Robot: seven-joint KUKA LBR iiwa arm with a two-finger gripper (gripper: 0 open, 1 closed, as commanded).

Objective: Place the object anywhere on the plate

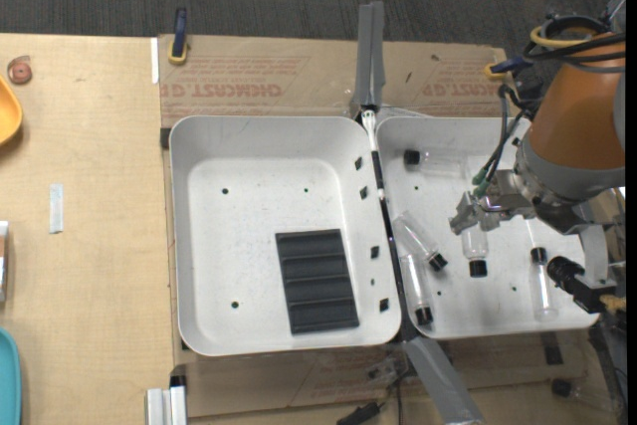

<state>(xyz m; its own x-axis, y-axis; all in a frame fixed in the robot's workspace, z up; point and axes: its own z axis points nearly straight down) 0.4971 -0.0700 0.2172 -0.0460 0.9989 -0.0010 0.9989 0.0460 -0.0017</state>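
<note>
A black ribbed plate (pixel 317 280) lies flat in the left bin (pixel 199 244), toward its front right. Several clear vials with black caps lie in the right bin (pixel 453 314). One vial (pixel 478 252) rests on the bin floor just below my gripper (pixel 476 217), cap toward the front. Another vial (pixel 422 245) lies to the gripper's left, and a long one (pixel 414 290) sits near the bin's left wall. My gripper hangs over the middle of the right bin, well to the right of the plate. Nothing visibly sits in its grasp.
A small capped vial (pixel 413 157) lies at the right bin's back left, and another vial (pixel 543 282) at its front right. A grey divider bar (pixel 370 65) runs between the bins. The arm's orange band (pixel 582 114) and cables overhang the right bin's far right side.
</note>
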